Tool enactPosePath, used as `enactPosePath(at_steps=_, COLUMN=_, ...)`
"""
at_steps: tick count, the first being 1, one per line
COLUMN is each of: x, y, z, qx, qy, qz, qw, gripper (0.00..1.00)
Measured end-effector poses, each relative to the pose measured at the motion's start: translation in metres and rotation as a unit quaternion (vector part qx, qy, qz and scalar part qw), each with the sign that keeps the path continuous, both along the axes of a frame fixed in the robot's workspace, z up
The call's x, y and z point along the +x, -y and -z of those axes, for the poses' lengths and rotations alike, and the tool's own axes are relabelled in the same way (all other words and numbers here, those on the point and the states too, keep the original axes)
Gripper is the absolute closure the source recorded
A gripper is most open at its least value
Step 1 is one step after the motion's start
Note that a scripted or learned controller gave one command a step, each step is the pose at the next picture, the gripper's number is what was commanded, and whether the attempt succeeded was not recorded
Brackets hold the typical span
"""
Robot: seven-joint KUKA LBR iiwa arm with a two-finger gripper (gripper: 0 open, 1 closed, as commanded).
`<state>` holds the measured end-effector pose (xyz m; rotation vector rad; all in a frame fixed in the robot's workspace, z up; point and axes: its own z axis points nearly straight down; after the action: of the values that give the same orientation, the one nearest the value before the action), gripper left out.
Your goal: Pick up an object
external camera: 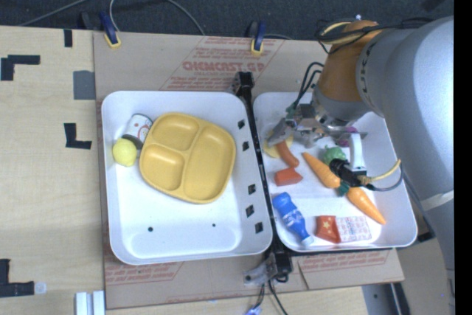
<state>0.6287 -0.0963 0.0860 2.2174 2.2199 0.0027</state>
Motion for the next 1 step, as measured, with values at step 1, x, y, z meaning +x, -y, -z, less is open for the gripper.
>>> enactPosePath(at_steps=1, x=-0.0103, y=0.0056, z=-0.0002, qx=0.0001, qy=0.000, qz=0.000, qw=1.0000, gripper=0.00)
